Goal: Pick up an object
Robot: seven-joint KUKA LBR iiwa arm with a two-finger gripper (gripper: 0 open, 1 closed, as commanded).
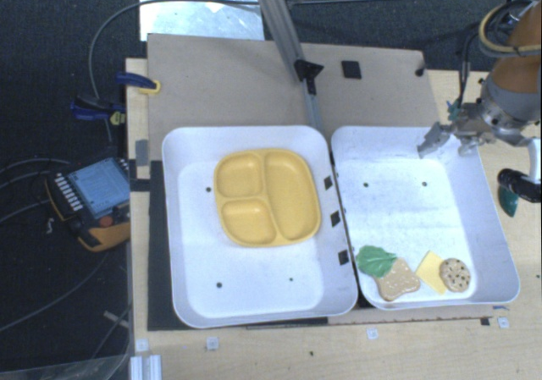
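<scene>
While two shallow white bins sat side by side on the bench, the left bin [190,285] held a single yellow divided plate [265,197] with three compartments, lying flat toward its upper middle. Four small food pieces were grouped in the near right corner of the right bin [398,184]: one green leaf [374,260], one slice of toast [397,280] touching the leaf's lower right edge, one yellow cheese wedge [431,272] just beside the toast, and one round cookie [455,273] overlapping the cheese on its right. One arm [513,74] reached in from the right, its orange band above the wrist near the upper right corner of the view. Its gripper [447,140] hung over the far right edge of the right bin, well apart from the four food pieces. Two grey fingers [431,140] pointed left and slightly downward with a clear gap between them, so the gripper stood parted, and nothing lay between them. It touched none of the objects.
</scene>
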